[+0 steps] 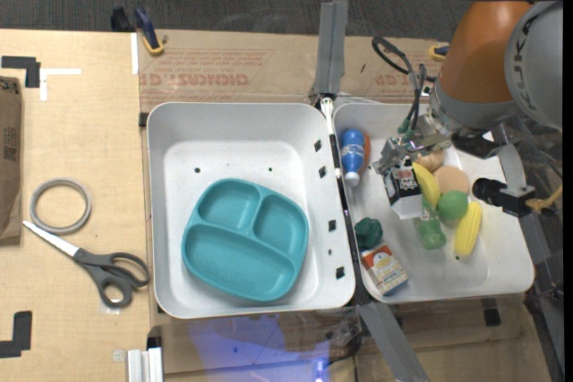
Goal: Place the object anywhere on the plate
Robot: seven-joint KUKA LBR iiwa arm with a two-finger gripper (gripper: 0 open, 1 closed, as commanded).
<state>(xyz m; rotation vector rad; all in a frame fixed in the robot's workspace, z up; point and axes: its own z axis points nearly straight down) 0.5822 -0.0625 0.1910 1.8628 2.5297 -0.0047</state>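
Currently you see the gripper (pixel 400 158) over the right bin's (pixel 501 277) clutter, finger state indeterminate; next, grasp an item and carry it toward 9 o'clock onto the plate (pixel 245 239).

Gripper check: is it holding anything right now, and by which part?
It cannot be told. The gripper is low over the clutter in the right bin, near the banana, but nothing shows clearly between its fingers. The plate carries nothing.

Two white bins (pixel 170 139), one teal plate (pixel 246 239), one scissors (pixel 94 264), one tape roll (pixel 61 205), two bananas (pixel 427 185).
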